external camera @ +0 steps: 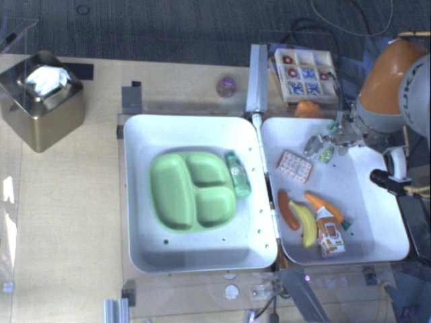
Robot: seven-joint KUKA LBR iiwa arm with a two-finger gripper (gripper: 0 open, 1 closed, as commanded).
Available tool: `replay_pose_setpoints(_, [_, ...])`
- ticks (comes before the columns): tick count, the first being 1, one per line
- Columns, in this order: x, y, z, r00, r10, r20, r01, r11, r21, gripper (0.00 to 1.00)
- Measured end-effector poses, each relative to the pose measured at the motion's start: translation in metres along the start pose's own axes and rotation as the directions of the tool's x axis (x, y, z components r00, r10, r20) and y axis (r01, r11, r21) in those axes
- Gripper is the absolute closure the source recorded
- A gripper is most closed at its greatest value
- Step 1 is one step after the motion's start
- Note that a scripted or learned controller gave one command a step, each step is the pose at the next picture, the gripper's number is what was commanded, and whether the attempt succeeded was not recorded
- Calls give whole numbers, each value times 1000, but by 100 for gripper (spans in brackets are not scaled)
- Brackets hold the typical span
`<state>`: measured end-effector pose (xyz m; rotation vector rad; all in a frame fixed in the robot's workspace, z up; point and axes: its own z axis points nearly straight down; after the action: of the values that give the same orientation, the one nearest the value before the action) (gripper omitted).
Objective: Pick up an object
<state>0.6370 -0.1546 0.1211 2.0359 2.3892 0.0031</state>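
My gripper hangs low over the far part of the right bin, coming in from the arm at the right edge. A small pale green object lies right under it; I cannot tell whether they touch. A pink checkered wafer lies just left of it. Near the bin's front lie a red sausage, a yellow banana, an orange carrot and a small juice carton, close together.
The left bin holds a green divided plate with a green bottle at its right side. A game board and an orange object sit behind the right bin. A brown box stands far left, with a purple ball behind the left bin.
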Motion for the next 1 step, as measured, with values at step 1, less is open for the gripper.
replay_pose_setpoints(1, [-28, 21, 34, 999, -45, 3, 45, 999, -5, 0])
